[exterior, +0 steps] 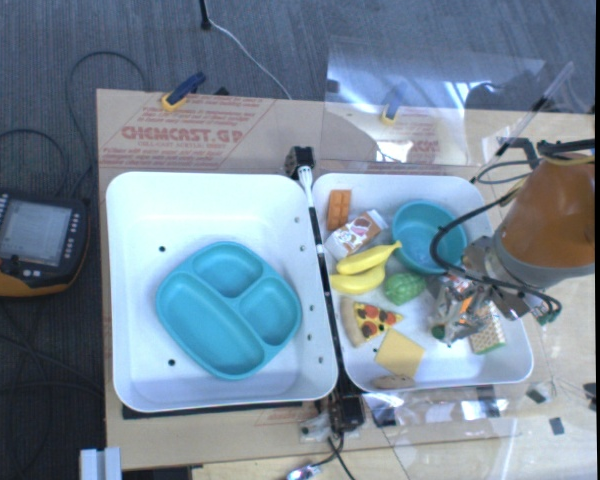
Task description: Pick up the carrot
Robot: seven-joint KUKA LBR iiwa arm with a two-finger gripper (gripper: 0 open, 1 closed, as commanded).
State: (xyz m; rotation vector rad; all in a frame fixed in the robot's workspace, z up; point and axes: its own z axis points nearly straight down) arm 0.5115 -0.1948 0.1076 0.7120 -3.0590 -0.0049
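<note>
A: Where's the carrot (464,311)?

B: Right bin (435,373), about four o'clock, under the gripper (458,310), beside the bowl (425,234). Whether it's gripped, I can't tell.

A: Handling?

B: Probably light, stiff, slick plastic (a toy); pinch mid-body, across its width.

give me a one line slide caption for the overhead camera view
Grey, orange-banded arm's gripper lowered over a small orange carrot in the cluttered right white bin; a blue divided plate sits in the left.
</note>
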